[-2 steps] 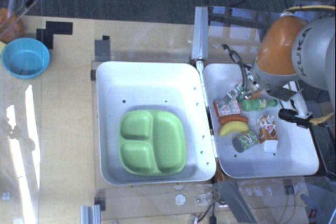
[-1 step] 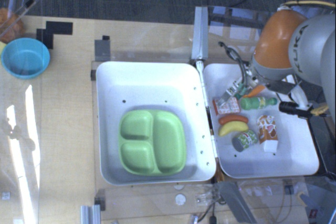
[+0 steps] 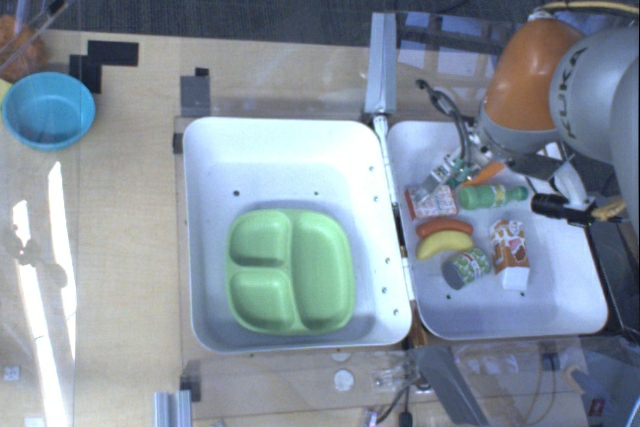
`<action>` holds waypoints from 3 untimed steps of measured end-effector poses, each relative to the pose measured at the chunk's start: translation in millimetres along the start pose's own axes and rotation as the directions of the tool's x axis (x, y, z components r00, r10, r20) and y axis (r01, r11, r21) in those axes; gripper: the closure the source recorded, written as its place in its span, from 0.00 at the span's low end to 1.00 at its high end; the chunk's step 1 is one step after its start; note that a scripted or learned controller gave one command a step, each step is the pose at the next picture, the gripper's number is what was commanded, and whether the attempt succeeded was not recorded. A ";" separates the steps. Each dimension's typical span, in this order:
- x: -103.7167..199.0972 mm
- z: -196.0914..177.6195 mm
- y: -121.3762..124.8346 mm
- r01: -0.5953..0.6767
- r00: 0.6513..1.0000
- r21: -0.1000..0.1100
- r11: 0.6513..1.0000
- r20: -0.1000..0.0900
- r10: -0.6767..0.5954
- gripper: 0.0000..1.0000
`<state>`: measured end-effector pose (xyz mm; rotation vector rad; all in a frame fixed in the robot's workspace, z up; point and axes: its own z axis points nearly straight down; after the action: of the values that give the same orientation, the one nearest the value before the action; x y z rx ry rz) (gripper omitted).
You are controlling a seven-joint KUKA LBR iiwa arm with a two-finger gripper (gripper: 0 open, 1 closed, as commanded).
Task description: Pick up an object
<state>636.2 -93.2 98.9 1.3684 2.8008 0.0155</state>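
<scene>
The right bin (image 3: 560, 310) holds several small objects. Among them are a green bottle (image 3: 491, 197) lying on its side, an orange carrot (image 3: 487, 173), a red and white packet (image 3: 431, 203), a red sausage (image 3: 446, 227), a yellow banana (image 3: 443, 245), a green can (image 3: 467, 267) and a small juice carton (image 3: 508, 244). My gripper (image 3: 452, 167) is low in the back of this bin. It is just left of the carrot and above the packet. The arm's orange band (image 3: 528, 75) rises behind it.
The left bin (image 3: 280, 150) holds a green divided plate (image 3: 292, 270). A blue bowl (image 3: 48, 110) stands on the bench at the far left. A metal divider post (image 3: 379, 65) stands between the bins at the back.
</scene>
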 end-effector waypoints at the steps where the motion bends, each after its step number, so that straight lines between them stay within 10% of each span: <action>1: 0.0 0.1 0.0 0.000 1.000 0.000 1.000 0.000 0.000 0.00; 2: -0.2 -14.1 4.9 0.002 1.000 -0.011 1.000 0.005 -0.002 1.00; 3: -0.1 -14.0 4.9 0.002 1.000 -0.010 1.000 0.004 -0.002 0.00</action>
<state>639.7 -90.3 113.0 1.3615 2.7948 0.0270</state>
